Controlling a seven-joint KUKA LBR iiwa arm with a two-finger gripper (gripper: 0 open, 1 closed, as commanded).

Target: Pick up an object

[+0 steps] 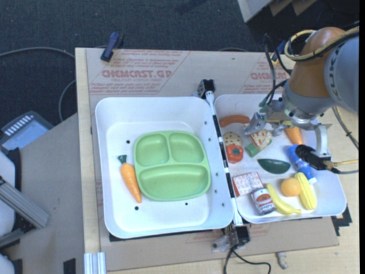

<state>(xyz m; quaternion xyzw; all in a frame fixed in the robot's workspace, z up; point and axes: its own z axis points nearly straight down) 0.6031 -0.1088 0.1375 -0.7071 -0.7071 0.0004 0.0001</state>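
The gripper [261, 131] hangs low over the back of the right bin [336, 201] — whether its fingers are spread or pressed together I cannot tell. Just below it lies a pizza slice [259, 140], with a tomato [234, 152] and a sausage [234, 120] near. Further forward sit a dark green leaf [274, 165], an orange [290, 187], a banana [280, 202], corn [308, 190] and a can [262, 201]. The left bin [111, 124] holds a green plate [171, 165] and a carrot [130, 178] beside it.

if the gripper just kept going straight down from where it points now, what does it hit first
Most likely the toy pizza slice in the right bin: the gripper hangs just above it, though depth is hard to judge from this slanted view.
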